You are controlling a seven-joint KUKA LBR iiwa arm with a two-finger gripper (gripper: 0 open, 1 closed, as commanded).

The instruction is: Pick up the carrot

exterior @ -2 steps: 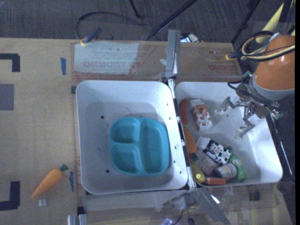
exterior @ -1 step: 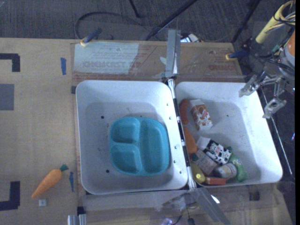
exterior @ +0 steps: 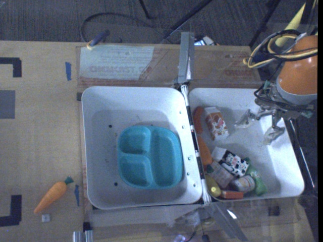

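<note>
Gripper: the gripper [exterior: 260, 126] hangs over the upper right part of the right bin [exterior: 295, 170], its two fingers [exterior: 275, 132] spread apart with bare bin floor between them; it holds nothing and touches none of the items.
Arm: the arm [exterior: 298, 72] comes in from the right edge, its orange band sitting just above the wrist, with yellow and black cables [exterior: 272, 42] looping over it; the wrist points down and to the left into the bin.
Carrot: the carrot [exterior: 50, 195] lies outside both bins on the bench [exterior: 35, 135], near the lower left corner, left of the left bin and well apart from the gripper; its green top points up and to the right.
Right bin: a small carton [exterior: 216, 123] lies near the upper left of this bin, and a heap of small packets and toy food [exterior: 233, 173] fills its lower left corner, with an orange piece [exterior: 204, 150] along the left wall.
Left bin: the left bin [exterior: 101, 110] holds a teal divided plate [exterior: 150, 156] with three compartments, lying flat in the middle.
Bench: a pale wooden top with black corner marks [exterior: 12, 67] and bits of blue tape [exterior: 68, 70].
Room: dark carpet [exterior: 60, 6] beyond the bench, crossed by tripod legs and a cable.
</note>
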